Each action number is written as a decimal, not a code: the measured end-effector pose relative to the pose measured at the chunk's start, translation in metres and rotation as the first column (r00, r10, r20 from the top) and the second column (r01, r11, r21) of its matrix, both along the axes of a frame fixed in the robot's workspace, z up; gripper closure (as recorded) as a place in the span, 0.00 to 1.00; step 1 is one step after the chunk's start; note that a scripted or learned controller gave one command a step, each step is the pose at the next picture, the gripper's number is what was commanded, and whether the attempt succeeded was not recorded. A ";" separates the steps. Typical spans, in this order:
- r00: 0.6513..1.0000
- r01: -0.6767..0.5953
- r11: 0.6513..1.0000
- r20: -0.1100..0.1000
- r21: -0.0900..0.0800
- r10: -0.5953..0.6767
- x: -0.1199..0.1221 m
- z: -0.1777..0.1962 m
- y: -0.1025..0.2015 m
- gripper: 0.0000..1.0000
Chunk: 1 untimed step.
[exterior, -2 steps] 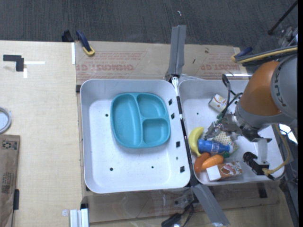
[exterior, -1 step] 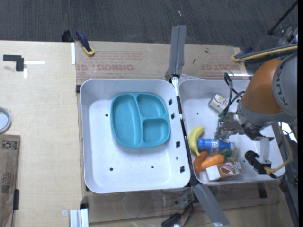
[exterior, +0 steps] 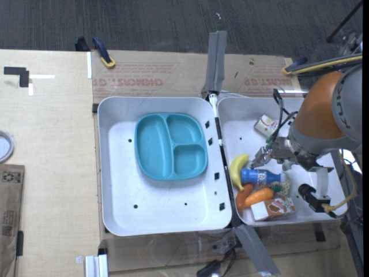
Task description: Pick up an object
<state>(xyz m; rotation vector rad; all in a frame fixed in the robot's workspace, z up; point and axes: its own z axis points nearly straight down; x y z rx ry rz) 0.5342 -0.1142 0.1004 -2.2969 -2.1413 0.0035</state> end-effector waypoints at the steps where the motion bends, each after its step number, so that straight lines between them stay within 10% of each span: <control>1: 1.000 0.002 1.000 -0.001 0.000 -0.002 0.000 0.009 -0.001 1.00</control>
